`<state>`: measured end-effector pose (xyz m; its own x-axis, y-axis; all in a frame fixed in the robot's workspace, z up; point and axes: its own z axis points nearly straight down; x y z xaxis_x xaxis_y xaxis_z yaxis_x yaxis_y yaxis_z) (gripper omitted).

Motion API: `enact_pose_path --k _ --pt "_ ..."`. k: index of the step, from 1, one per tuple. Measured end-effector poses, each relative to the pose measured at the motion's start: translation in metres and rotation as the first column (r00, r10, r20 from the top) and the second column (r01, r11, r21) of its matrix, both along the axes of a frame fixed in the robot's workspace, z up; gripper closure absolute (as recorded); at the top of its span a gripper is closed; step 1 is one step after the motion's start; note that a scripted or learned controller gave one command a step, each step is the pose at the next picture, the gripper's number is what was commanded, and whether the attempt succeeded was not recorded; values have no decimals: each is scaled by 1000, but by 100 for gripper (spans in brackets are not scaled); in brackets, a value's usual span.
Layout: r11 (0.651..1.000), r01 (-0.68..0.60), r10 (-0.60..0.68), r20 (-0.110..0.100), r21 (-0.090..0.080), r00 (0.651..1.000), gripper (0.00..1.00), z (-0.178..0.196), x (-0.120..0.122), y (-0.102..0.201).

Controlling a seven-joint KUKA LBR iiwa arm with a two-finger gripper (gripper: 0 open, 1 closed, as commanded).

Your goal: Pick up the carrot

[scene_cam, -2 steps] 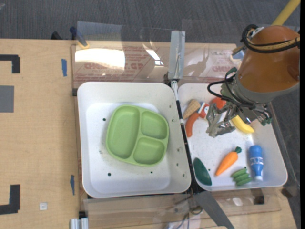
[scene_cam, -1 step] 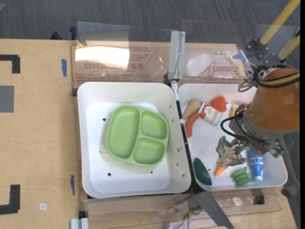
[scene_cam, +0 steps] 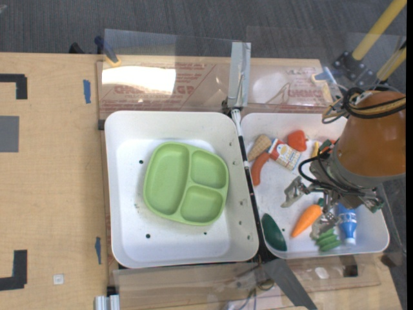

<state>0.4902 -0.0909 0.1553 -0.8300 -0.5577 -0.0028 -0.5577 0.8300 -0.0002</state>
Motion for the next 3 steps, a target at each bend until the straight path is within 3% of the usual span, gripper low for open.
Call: enact_pose_path --k 1,2,3 --pt "993 -116 116 3 -1 993 0 -61 2 -25" --pt "993 -117 117 9 0 993 100 -51 3 -23" --pt "986 -167 167 10 -3 986 100 33 20 16"
